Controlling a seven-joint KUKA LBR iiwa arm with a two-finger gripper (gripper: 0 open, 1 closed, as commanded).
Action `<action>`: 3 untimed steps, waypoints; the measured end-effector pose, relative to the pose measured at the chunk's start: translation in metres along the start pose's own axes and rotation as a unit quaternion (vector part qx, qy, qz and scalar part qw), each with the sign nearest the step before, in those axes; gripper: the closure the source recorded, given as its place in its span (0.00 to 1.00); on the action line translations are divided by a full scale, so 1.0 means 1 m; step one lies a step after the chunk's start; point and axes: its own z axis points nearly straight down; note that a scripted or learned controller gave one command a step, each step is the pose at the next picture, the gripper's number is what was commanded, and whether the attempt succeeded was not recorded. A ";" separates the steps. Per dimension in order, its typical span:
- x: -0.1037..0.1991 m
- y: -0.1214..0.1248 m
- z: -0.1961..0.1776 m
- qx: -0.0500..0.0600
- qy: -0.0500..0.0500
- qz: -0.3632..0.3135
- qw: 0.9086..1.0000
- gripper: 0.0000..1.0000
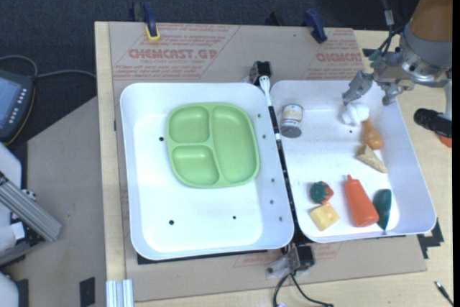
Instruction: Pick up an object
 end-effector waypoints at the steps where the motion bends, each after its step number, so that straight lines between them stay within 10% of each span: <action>1: 0.001 0.003 -0.010 -0.008 -0.001 -0.002 1.000 0.00; 3: -0.013 0.001 0.080 -0.006 -0.001 -0.002 1.000 0.00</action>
